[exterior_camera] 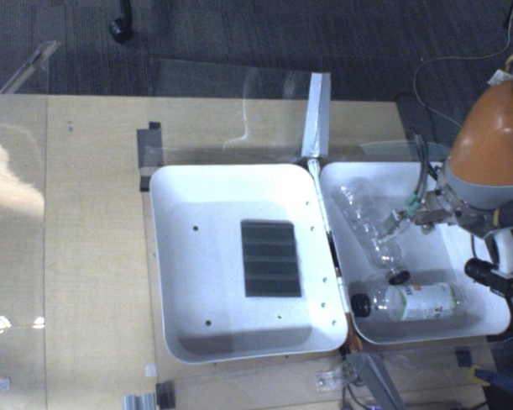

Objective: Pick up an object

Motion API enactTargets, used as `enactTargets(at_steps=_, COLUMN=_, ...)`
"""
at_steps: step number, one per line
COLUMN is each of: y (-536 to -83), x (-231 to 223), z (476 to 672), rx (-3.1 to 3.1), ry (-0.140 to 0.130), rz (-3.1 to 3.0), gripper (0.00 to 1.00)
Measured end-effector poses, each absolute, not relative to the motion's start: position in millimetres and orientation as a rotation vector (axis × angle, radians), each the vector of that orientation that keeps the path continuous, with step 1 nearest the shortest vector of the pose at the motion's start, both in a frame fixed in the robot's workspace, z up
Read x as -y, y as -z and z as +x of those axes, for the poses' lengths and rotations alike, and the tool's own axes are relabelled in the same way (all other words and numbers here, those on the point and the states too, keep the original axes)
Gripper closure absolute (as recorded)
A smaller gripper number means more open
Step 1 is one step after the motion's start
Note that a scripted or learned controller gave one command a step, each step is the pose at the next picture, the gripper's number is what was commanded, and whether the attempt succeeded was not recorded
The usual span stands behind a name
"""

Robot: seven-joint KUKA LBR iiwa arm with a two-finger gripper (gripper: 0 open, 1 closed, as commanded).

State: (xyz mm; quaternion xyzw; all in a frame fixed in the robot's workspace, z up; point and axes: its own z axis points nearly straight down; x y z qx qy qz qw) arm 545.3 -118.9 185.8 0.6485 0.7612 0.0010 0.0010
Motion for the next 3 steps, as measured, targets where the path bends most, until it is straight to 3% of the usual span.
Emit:
enactTargets(at_steps=1, y=-95.3, x=102.0, z=555.5, rx=-2.512, ry=-0.005, rz=1.881, gripper=0.00)
enactTargets(at_steps=2, y=-107.5, x=91.7, z=606.6, rx=-2.600, ry=0.001, rz=1.769, gripper=0.00)
enactTargets(at_steps=3, y=-90.2, x=129.7, z=587.7, rx=-2.851, ry=-0.006, rz=1.288, gripper=0.00)
